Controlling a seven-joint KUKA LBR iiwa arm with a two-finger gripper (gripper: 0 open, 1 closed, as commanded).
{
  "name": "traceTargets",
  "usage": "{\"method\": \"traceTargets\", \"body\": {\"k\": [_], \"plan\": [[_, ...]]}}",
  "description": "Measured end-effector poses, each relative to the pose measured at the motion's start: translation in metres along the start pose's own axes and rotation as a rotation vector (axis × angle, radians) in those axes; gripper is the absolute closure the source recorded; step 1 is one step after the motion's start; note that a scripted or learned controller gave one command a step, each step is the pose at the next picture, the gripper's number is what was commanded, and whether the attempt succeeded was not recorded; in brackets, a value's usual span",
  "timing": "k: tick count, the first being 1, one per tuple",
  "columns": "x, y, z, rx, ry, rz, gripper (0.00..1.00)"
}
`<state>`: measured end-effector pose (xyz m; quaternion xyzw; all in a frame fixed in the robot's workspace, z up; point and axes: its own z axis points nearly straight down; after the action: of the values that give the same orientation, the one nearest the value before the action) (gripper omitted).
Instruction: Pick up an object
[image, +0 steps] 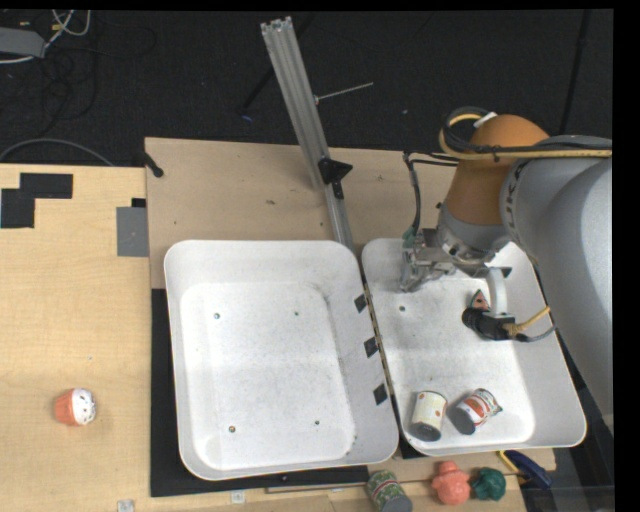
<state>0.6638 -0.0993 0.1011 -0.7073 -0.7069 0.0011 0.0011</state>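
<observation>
While the grey arm (560, 250) is reaching in from the right, its gripper (418, 272) is hanging over the far left corner of the right bin (430, 340), close to that bin's back wall. At this size I cannot tell how the fingers are set, and nothing is showing between them. Two small cans are lying on their sides near the front edge of the right bin: a white can (429, 414) with its dark open end facing forward, and just beside it, on its right, a red-and-white can (475, 409). They are sitting well apart from the gripper. The left bin (262, 355) is resting alongside, the two bins meeting where black clips (371, 346) are showing. On the counter (60, 320) to the left, a small orange-and-white ball (75, 407) is lying by itself. In front of the right bin, a dark green can (384, 489), a pink lumpy toy (451, 483) and a green lumpy toy (489, 484) are lying in a row. A metal rail (305, 120) is slanting up behind the bins.
</observation>
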Motion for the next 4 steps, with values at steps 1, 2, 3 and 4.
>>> {"method": "traceTargets", "body": {"k": [1,2,3,4], "plan": [[0.0,0.002,-0.043,-0.005,0.0,0.0,1.0],[0.001,0.006,-0.106,-0.008,-0.001,0.0,1.0],[0.01,0.004,-0.16,-0.008,0.0,-0.002,1.0],[0.058,-0.019,-0.144,0.002,0.002,-0.003,1.0]]}}
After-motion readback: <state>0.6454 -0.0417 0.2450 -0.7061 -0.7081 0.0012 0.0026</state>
